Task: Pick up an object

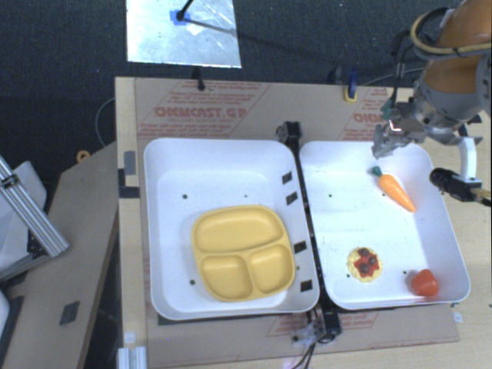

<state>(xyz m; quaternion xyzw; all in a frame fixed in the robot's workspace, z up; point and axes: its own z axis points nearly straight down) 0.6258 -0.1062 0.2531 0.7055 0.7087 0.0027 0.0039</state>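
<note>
Lowest in the frame, near the bottom right corner of the right bin [330, 160], sits a red tomato-like object [423, 282]. Just left of it lies a small round tart [364, 264], yellow with dark red topping. Higher up, toward the bin's upper right, an orange carrot [397, 191] lies on a slant, its green end pointing to the upper left.

Filling much of the left bin [165, 206], in its lower middle, is a yellow divided plate [242, 250] with three compartments.

At the upper right of the frame the grey arm with its orange band [465, 21] reaches in, and the gripper [387, 141] hangs over the right bin's upper edge, just above and left of the carrot's green end. Whether its jaws are open or closed cannot be told from this angle, and nothing is seen between them.
</note>
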